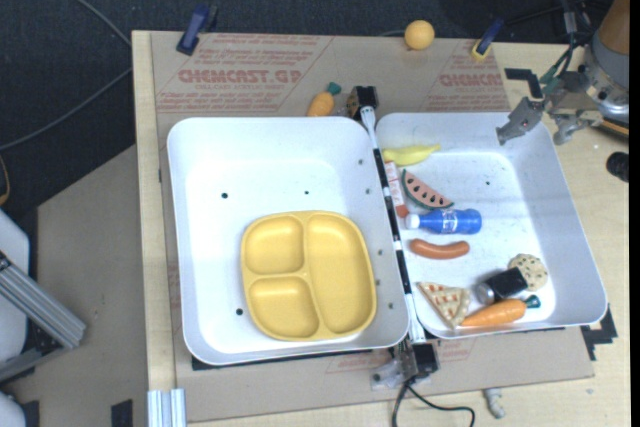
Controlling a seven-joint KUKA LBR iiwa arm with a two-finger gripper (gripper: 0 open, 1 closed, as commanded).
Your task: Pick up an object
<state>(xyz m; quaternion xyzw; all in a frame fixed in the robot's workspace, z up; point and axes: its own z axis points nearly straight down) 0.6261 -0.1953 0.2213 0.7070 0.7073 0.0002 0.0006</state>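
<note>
The right bin (560, 215) holds several toy foods: a yellow banana (410, 154), a watermelon slice (421, 188), a blue bottle (443, 222), a sausage (438, 250), a pizza slice (443, 300), a carrot (493, 314), a cookie (528, 267) and a small dark piece (500, 285). My gripper (518, 123) hangs over the bin's far right corner, well away from all of them. Nothing shows in its grasp.
The left bin (210, 165) carries a yellow divided plate (305, 273). An orange ball (419, 35) and a small orange toy (322, 103) lie on the bench behind the bins. Blue clamps (195, 30) sit at the board's far edge.
</note>
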